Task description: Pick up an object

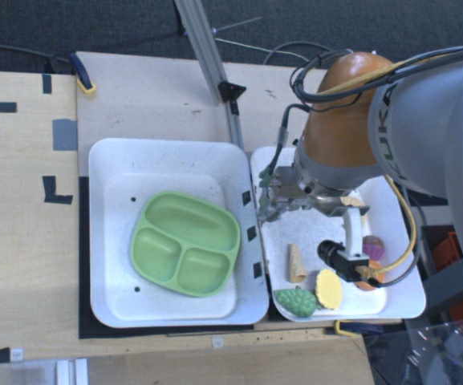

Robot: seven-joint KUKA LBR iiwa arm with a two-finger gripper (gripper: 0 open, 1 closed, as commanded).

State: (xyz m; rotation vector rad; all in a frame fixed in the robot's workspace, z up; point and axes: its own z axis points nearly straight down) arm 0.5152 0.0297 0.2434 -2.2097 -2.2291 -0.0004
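The pincer is parked low over the left edge of the right bin, tucked under the wrist, so whether anything is gripped can't be told. The loose stuff is bunched at the bin's near end: a tan stick, yellow piece, green lump, plus a purple toy further right. The stick is probably best targeted, being closest and clear of neighbours, with a descent well off the wall.
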